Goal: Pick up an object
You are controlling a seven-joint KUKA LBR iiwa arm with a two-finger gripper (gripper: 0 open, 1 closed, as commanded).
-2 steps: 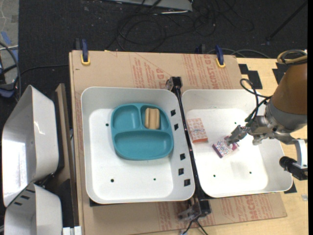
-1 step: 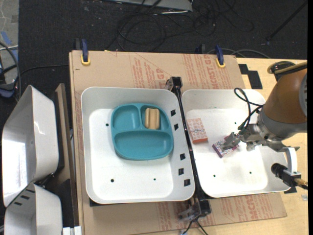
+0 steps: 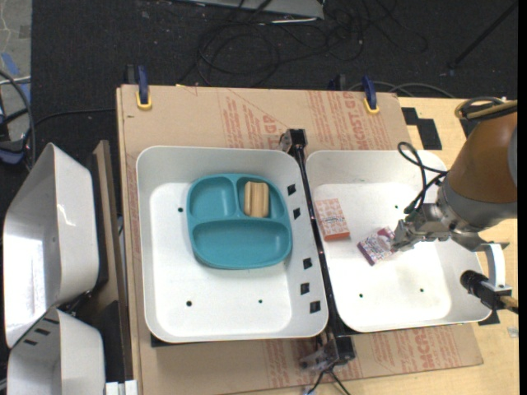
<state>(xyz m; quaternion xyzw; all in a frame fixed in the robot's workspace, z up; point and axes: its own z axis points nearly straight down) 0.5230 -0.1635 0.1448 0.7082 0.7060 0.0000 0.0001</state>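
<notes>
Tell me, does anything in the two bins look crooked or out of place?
Nothing is spilled or damaged. The purple packet lies tilted in the right bin, at the gripper. The red-and-white packet lies nearly straight. The teal plate holds a wooden block.

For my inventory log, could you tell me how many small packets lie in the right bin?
2: a red-and-white flat packet near the bin's left wall, and a purple crinkled packet mid-bin beside the gripper.
</notes>
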